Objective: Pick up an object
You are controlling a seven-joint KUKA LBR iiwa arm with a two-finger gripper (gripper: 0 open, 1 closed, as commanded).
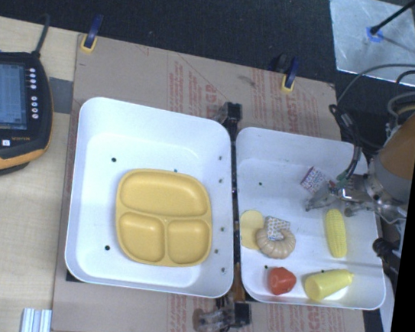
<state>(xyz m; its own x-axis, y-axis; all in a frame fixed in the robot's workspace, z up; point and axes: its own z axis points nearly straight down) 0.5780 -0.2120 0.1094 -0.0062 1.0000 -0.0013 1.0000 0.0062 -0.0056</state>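
The gripper [332, 197] hangs above the corn cob [336, 232]; whether it is clenched, I cannot tell. Descending there, it may hit the bin [272, 144] floor and miss.

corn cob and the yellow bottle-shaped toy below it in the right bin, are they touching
Apart. The camera view shows a strip of white bin floor between the lower end of the corn cob and the yellow bottle-shaped toy.
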